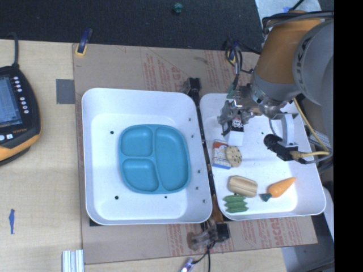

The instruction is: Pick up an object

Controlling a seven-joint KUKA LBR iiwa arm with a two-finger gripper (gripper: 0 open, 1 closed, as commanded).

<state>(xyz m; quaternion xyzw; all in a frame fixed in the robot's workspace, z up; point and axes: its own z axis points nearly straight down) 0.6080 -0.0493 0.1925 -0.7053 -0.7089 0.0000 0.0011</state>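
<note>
At the near edge of the right bin [317,208] lie a green pea pod [236,203], a tan bread roll [243,185] just behind it, and a toy carrot [280,187] to their right, its long axis running up to the right with the leafy stub at the lower left. Next, toward the bin's middle, a small cracker packet [225,154] lies flat (a round biscuit printed or resting at its right edge, hard to tell which). Just beyond that packet hangs the gripper [233,123], over the far left part of the same bin. Whether its fingers are spread or closed I cannot tell; the dark mechanism blurs together, and nothing is visibly clamped in it. The packet is the nearest candidate, lying just toward the near side of the gripper; the roll, pod and carrot sit farther along the same direction. The left bin [102,103] holds a blue divided plate [154,157].
</note>
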